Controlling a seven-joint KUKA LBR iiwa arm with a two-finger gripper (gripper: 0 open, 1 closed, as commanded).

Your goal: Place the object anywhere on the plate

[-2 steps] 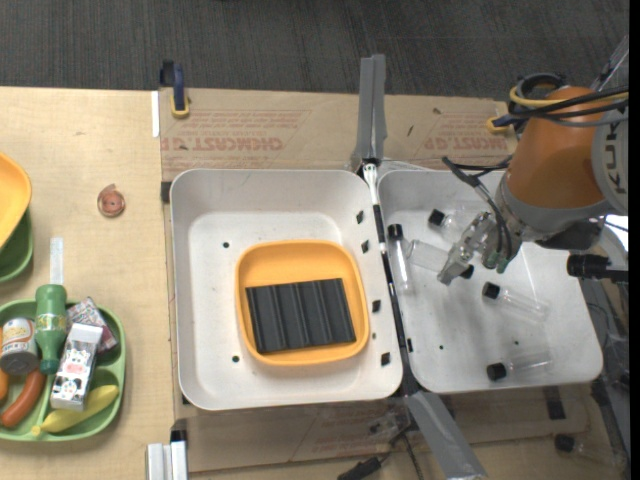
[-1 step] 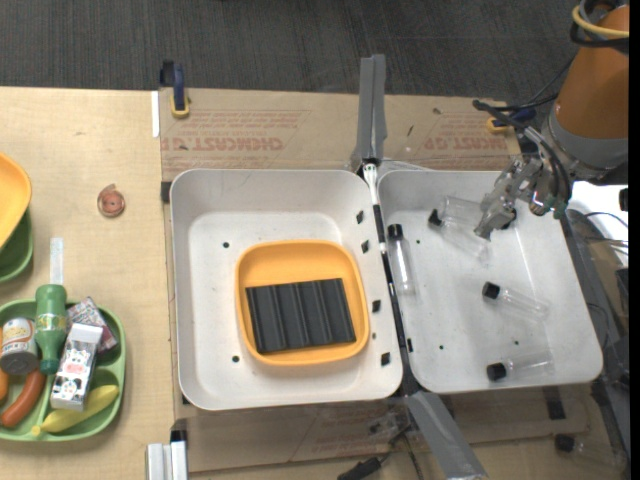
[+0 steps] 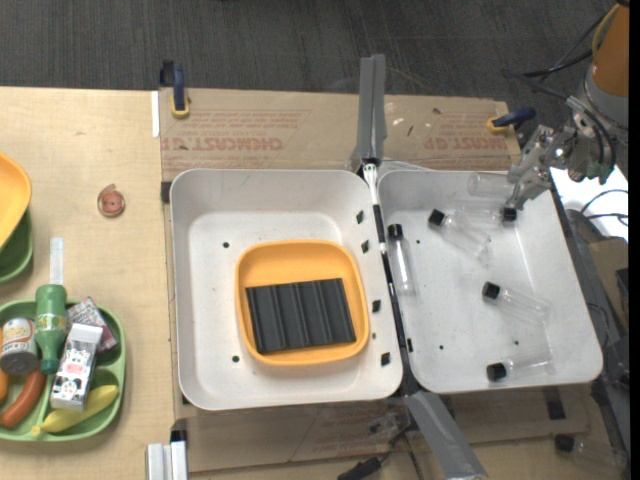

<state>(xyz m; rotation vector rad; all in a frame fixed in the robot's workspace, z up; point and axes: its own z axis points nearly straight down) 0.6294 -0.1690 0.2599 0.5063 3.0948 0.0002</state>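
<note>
gripper (image 3: 527, 175) — over right bin's (image 3: 560, 363) far edge, jaws' state cannot be told | clear vials (image 3: 516, 304) — scattered in right bin | orange plate (image 3: 300, 303) — in left bin (image 3: 200, 268), holding a dark ridged block (image 3: 300, 315)

tool (image 3: 524, 180) over right bin (image 3: 570, 268) | clear vials (image 3: 455, 224) | orange plate (image 3: 300, 258) left bin (image 3: 200, 268)

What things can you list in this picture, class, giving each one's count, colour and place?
shallow white bins: two, white, side by side on bench.
square orange plate: one, orange, in left bin.
ridged dark grey slab: one, dark grey, on the plate.
clear plastic tubes with black caps: about five, right bin.
green tray of toy food: one, green, far left.
small pink disc: one, left benchtop.
gripper: one, grey metal, over right bin's far corner.
</note>
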